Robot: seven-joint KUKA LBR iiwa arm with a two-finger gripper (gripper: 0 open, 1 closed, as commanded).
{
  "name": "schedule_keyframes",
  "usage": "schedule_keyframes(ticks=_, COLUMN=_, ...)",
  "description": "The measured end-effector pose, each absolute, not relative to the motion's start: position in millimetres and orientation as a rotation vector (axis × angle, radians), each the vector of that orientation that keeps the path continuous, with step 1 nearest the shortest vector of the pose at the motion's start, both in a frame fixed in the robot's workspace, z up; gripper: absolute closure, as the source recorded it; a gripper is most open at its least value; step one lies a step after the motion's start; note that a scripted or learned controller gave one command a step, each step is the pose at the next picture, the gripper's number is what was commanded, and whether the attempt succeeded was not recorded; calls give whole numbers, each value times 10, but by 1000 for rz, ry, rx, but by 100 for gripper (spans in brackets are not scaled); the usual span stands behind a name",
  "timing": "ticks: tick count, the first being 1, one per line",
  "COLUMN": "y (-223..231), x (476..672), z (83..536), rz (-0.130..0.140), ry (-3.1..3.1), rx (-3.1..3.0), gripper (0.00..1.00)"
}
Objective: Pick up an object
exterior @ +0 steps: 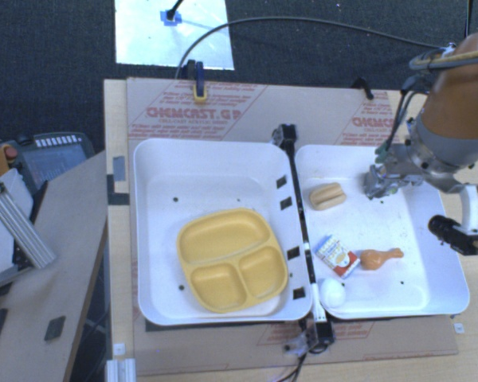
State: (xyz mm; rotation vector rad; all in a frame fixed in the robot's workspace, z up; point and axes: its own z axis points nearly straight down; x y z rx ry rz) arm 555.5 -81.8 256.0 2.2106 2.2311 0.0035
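Hovering above the right bin (438, 289), the hand (380, 183) sits just beside the bread roll (327, 196); whether it is clenched cannot be told.

You see two white bins (223, 153) of smooth, faintly glossy plastic. The yellow tray (231, 259) in the left one looks like matt plastic. Under them lies printed brown cardboard (247, 111); the gripper (380, 183) looks like dull grey metal.

Dark carpet (56, 54) is lying all around the bench.
A pale, possibly metal sheet (174, 21) is gleaming on it.
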Motion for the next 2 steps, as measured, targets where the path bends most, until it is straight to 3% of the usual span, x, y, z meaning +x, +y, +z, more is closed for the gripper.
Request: schedule_keyframes(ticks=2, y=271, x=5614, z=2413, rz=2, ry=2232, rx=2212, gripper=100)
